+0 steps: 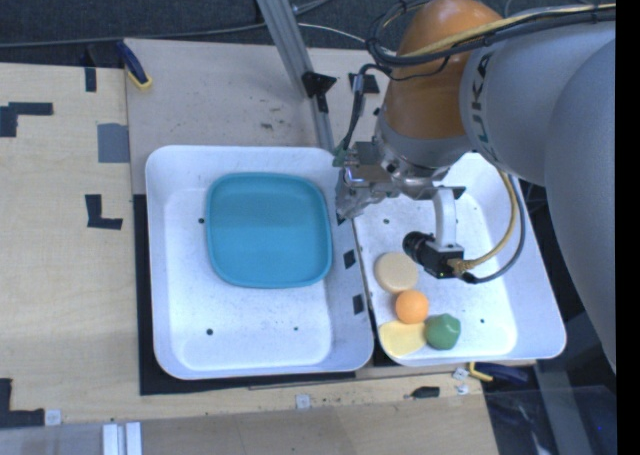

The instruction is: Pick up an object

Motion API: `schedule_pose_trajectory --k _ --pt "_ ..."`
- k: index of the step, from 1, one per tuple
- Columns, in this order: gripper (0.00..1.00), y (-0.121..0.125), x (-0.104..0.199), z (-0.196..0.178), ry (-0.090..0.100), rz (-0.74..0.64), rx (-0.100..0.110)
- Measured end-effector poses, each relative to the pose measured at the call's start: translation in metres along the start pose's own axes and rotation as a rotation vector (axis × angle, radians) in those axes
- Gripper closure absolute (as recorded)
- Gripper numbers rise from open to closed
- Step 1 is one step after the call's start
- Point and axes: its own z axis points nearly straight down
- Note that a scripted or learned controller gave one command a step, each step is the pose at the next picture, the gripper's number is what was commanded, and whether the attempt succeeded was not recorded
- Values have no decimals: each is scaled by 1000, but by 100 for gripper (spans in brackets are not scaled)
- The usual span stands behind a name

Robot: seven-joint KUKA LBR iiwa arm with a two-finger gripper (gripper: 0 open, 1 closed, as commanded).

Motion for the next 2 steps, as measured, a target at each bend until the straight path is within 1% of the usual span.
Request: schedule_pose_trajectory --k 1,2 --pt "100 -23 44 -2 0 0 0" --pt "0 -23 41 -2 -1 3 0"
